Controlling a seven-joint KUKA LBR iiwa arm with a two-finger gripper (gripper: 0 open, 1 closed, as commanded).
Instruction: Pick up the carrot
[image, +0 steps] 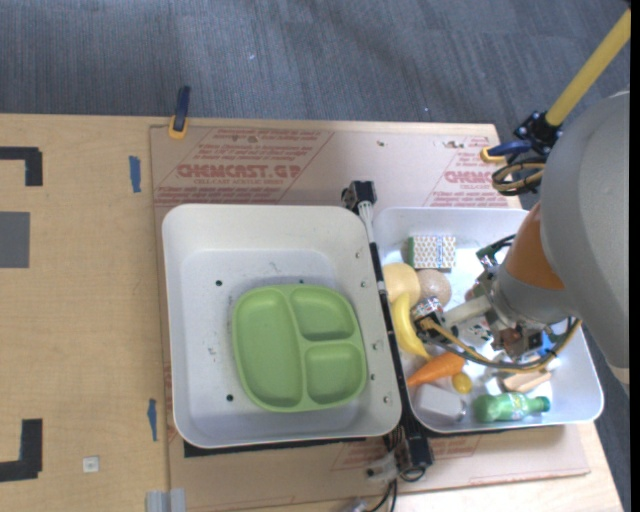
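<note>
Pincer (478, 338) beside carrot (436, 370), right bin (580, 395).

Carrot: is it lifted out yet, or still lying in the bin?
Still in. The carrot lies flat on the floor of the right bin, beside the banana, below the pincer.

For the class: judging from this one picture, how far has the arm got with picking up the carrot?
Done: the gripper hangs low over the right bin, beside the food. In hand: nothing visibly gripped. Left: the carrot lies on the bin floor next to the banana, so grasping and lifting remain.
</note>
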